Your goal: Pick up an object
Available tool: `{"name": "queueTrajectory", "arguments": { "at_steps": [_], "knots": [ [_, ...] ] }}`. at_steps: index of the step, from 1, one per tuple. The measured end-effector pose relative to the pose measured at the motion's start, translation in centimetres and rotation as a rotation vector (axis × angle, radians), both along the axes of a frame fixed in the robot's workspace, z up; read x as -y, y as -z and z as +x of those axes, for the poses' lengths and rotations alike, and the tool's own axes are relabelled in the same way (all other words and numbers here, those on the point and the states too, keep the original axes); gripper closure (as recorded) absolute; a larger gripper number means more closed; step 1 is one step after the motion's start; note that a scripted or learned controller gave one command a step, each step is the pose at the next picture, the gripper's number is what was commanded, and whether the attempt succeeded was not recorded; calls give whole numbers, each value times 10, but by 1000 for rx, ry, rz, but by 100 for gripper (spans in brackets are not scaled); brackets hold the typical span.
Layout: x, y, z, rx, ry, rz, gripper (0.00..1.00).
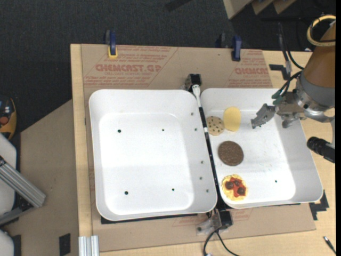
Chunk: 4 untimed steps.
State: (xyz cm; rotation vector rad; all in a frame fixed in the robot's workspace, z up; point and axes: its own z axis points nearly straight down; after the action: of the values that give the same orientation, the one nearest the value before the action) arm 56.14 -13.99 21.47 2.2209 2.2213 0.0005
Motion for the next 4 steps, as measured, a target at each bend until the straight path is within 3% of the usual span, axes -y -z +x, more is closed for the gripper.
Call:
{"name": "queueTrajectory", "arguments": {
  "at_steps": [1, 2, 3, 4],
  "knots": [
    [-8, 125, 63, -4, -3, 1, 0],
    [-36, 131, 6, -8, 1, 3, 0],
    [-34, 120, 10, 0, 2, 0, 100],
    [-114, 23, 57, 13, -9, 1, 100]
  ]
}}
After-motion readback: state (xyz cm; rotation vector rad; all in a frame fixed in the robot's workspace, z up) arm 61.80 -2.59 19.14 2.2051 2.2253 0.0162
